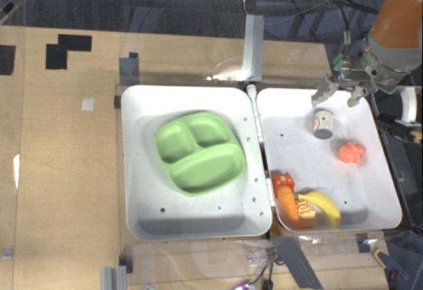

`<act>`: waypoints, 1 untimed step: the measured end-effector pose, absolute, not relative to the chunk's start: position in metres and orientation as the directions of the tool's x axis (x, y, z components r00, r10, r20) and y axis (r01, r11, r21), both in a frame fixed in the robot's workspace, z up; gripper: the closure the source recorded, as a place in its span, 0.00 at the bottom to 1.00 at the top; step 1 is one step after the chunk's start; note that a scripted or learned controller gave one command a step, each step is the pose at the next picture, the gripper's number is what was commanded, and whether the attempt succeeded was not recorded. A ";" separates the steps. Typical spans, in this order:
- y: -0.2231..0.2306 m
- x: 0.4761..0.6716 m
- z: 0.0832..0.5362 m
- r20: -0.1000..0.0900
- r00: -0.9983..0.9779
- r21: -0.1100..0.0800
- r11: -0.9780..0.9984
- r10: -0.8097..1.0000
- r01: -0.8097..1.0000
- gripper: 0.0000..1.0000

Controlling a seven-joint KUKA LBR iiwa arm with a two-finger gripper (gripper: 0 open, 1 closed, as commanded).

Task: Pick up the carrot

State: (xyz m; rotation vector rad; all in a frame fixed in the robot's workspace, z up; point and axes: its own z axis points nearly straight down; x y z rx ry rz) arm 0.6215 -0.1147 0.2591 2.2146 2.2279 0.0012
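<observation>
while the arm (400, 11) hangs over the upper right corner of the right bin (370, 189), its gripper (342, 94) sits just above the bin's back edge with both fingers splayed wide, nothing between them. carrot (289, 206) lies at the near left corner of the right bin, close to the divider between the bins. its long axis runs roughly front to back with a slight slant; which end is the tip cannot be told, since the near end is crowded by other toys. a small red item (284, 181) touches its far end. a banana (322, 205) lies just beside it on the right, curved, touching or nearly so. a small white can (322, 124) sits in the upper part of the right bin, just below the gripper and apart from it. a pink-orange lump (351, 152) rests further right, mid bin. left bin (142, 216) bears a green divided plate (199, 151), turned at a slant. carrot and gripper are well apart.
</observation>
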 end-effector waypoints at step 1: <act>-0.104 0.560 0.206 0.001 0.228 0.002 -0.228 0.974 0.974 0.00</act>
